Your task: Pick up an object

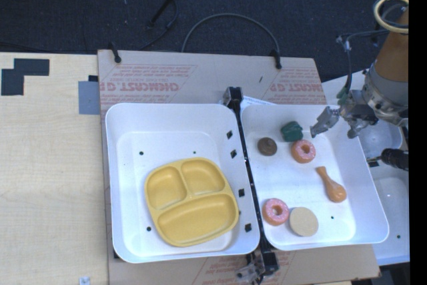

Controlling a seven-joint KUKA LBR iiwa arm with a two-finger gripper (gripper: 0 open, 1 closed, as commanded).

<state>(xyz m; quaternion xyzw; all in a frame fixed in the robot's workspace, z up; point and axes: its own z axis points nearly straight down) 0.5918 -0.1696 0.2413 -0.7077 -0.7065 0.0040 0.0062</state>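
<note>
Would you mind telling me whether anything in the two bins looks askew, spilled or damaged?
Nothing looks spilled or damaged. The yellow three-compartment plastic tray sits at a slant in the left white bin, not square to its walls. The toy foods in the right white bin lie scattered, each apart.

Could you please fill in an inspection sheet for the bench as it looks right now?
Surface: left bin and right bin side by side on cardboard.
Job's things: two pink donuts, brown round piece, green block, orange drumstick, tan disc, all in right bin.
Clutter: yellow divided plate in left bin.
Grippers: gripper above right bin's far edge, holding nothing.
Cables: dark loop behind the bins.
Surroundings: dark floor.
</note>
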